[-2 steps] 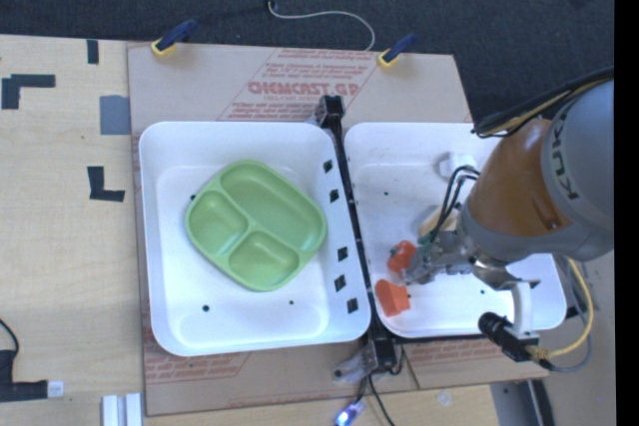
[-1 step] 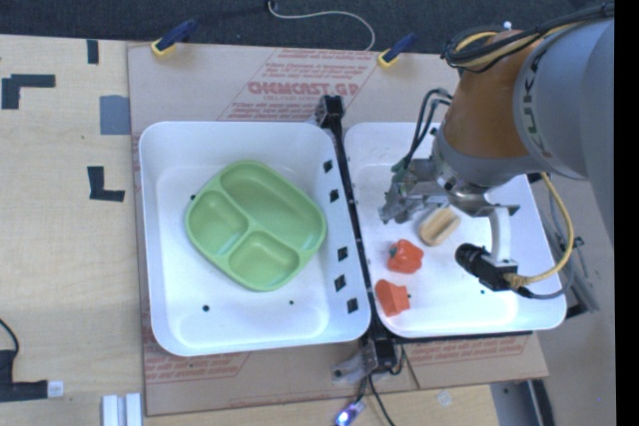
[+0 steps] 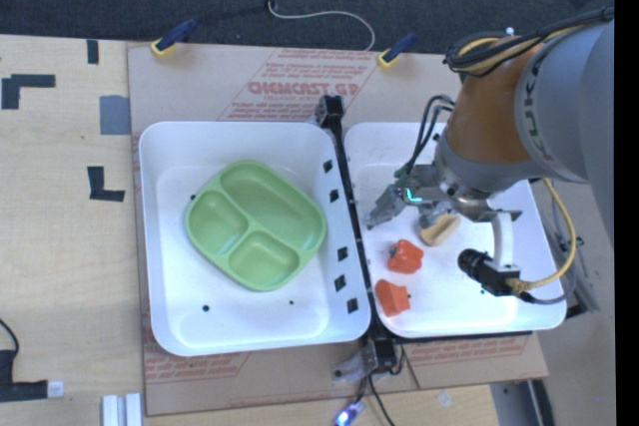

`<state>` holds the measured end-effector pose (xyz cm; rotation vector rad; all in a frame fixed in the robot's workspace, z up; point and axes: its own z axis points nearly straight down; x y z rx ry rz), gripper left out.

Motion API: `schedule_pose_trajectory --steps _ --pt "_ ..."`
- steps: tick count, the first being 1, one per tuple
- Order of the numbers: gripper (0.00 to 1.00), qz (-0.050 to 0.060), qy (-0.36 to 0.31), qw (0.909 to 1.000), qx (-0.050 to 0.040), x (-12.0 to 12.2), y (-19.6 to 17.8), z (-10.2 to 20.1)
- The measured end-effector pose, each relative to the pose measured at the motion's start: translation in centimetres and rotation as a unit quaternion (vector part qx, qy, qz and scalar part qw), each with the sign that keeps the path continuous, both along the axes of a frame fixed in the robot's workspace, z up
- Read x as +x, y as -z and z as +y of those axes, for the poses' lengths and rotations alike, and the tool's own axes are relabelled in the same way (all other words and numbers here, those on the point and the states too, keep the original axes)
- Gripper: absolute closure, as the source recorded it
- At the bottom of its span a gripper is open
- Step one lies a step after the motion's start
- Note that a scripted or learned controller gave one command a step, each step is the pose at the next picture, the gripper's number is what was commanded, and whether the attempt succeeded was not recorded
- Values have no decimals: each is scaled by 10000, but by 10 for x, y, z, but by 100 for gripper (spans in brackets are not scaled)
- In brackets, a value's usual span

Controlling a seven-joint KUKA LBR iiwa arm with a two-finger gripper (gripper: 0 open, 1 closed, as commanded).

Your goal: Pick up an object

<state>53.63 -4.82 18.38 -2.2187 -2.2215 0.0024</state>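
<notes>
Camera view: gripper (image 3: pixel 407 212) beside tan object (image 3: pixel 437 228)

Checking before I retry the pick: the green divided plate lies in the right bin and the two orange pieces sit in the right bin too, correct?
Not quite. The camera view shows the green divided plate in the left bin; the two orange pieces do sit in the right bin.

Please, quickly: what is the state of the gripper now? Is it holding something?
Gripper: over the right bin; open or shut cannot be told; nothing seen between its fingers.
</notes>
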Motion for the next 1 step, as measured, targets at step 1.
schedule_pose_trajectory --steps 1 --pt "0 18 -17 10000 9 -40 0 48"
